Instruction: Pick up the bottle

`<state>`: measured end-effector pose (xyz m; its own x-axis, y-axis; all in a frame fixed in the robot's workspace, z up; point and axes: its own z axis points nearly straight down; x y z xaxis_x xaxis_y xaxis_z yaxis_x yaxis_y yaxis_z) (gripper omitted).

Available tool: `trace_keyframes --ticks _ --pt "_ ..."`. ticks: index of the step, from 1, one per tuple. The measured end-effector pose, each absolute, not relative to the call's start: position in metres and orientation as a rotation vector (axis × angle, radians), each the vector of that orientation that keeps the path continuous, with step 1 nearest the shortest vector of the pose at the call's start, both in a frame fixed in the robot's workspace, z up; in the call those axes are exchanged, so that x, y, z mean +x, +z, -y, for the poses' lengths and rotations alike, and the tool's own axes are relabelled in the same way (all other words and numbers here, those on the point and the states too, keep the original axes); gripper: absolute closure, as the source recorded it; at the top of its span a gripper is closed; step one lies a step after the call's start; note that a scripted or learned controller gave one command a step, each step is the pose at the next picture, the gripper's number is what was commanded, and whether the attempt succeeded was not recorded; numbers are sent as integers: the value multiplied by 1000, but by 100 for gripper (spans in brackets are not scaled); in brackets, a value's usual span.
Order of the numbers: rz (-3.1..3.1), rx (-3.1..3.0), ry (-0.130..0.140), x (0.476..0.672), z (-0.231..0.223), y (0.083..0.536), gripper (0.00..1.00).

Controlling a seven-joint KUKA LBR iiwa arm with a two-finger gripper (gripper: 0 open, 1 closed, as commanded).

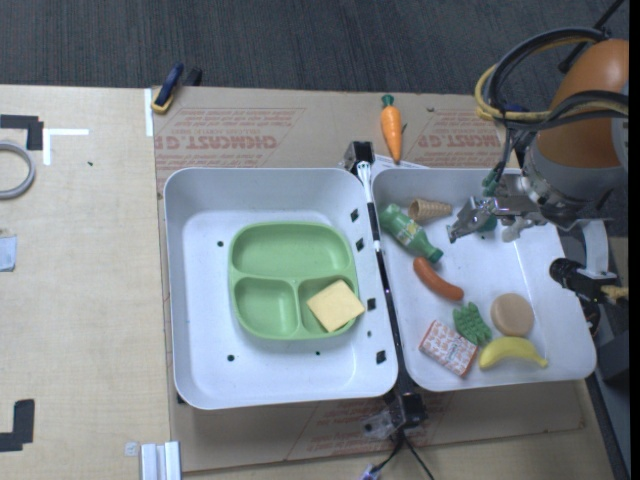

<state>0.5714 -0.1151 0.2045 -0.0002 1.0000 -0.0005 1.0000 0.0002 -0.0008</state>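
The green bottle (404, 229) lies on its side in the right bin (560, 368), near its left wall, with its cap pointing toward the lower right. My gripper (470, 219) hangs over the upper middle of that bin, a little to the right of the bottle and apart from it. It is open, with nothing between its fingers. The grey arm with its orange band (590, 88) reaches in from the right.
Around the bottle in the right bin lie an ice-cream cone (431, 208), a sausage (438, 278), a green leafy piece (470, 323), a round bun (512, 314), a banana (512, 352) and a patterned packet (446, 347). The left bin holds a green divided plate (262, 253) with a yellow cheese wedge (335, 306). A carrot (390, 126) lies behind the bins.
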Motion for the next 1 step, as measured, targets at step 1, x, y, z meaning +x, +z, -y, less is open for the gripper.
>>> trace_keyframes --ticks 1 --pt "2221 -2223 2 572 116 214 100"
